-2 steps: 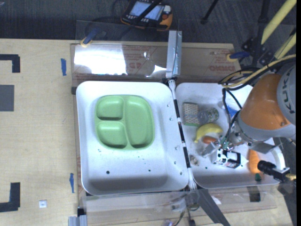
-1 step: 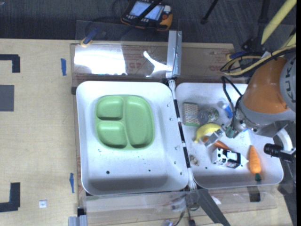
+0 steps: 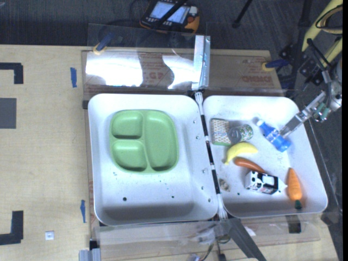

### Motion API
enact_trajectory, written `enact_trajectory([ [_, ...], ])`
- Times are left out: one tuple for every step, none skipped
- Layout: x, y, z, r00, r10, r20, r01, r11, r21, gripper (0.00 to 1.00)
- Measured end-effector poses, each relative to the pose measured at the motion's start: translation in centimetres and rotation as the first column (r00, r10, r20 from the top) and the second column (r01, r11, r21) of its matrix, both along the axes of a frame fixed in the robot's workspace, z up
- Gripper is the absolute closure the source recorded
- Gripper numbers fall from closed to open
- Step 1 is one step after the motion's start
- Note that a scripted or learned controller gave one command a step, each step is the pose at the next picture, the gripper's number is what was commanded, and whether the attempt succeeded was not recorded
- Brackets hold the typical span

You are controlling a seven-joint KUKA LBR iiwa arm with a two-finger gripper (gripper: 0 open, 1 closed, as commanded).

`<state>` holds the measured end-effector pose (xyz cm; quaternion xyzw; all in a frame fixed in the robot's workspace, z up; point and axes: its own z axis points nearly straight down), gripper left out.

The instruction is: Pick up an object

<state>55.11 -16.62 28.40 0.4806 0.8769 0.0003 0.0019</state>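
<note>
The right bin (image 3: 312, 162) holds several small objects. A blue bottle (image 3: 273, 135) with a pale cap lies near its back right. My gripper (image 3: 287, 126) reaches in from the right edge and its tip sits at the bottle's right end, touching or just above it. A yellow banana (image 3: 240, 149) lies mid-bin, with a red-orange pepper (image 3: 249, 165) just in front of it. An orange carrot (image 3: 294, 185) rests at the front right. Beside it lies a small black and white box (image 3: 261, 182). A mesh-patterned packet (image 3: 219, 131) and a silvery can (image 3: 241, 131) lie at the back left.
The left bin (image 3: 103, 189) holds a green divided plate (image 3: 144, 140). A clear sheet and a metal bracket (image 3: 201, 61) stand behind the bins. A handheld controller (image 3: 169, 14) lies beyond the bench. The ridge between the bins (image 3: 209, 156) runs front to back.
</note>
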Motion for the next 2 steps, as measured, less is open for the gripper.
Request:
enact_trajectory([
  [7.1,-0.1,-8.5,0.987,0.163,0.002,-0.163,0.987,-0.002,0.0],
  [8.9,-5.6,-15.6,0.974,0.226,0.002,-0.226,0.974,-0.002,0.0],
])
